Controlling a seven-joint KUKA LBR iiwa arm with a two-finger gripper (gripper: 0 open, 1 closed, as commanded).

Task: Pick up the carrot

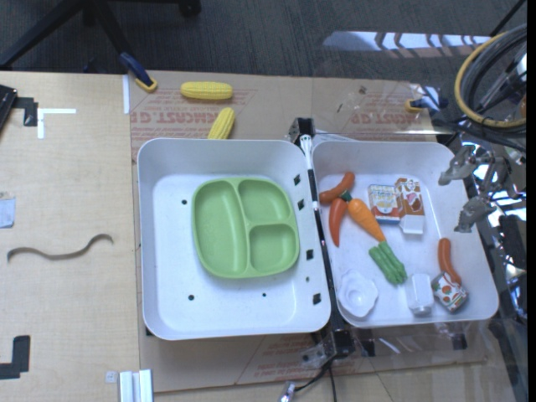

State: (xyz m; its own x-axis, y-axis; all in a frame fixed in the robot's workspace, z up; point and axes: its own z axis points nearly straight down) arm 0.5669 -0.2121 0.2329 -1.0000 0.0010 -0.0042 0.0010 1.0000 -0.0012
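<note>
- Carrot (pixel 366 217) lies in the right bin (pixel 469 308), upper-left part of its floor, close to the wall shared with the left bin (pixel 159 308).
- Long axis runs on a diagonal: orange tip toward the bin's upper-left corner, green leafy end (pixel 388 261) toward the lower middle.
- Neighbours: a red pepper (pixel 337 221) just beside it on the left, a red sausage (pixel 337 186) above that, a small carton (pixel 383 202) just beside its upper right. Tight on both flanks.
- My gripper (pixel 471 193) hangs over the bin's right edge, near the upper-right corner. Metal parts blur together there; I cannot tell its opening, and I see nothing held.
- Key relation: carrot lies to the camera view's left of me and slightly lower, well apart, with the carton and a white block (pixel 411 224) between.
- Judgement: not yet at the approach stage. I would close across the short width, at right angles to the diagonal, mid-body.
- Risk: nudging the pepper or carton on descent.
</note>
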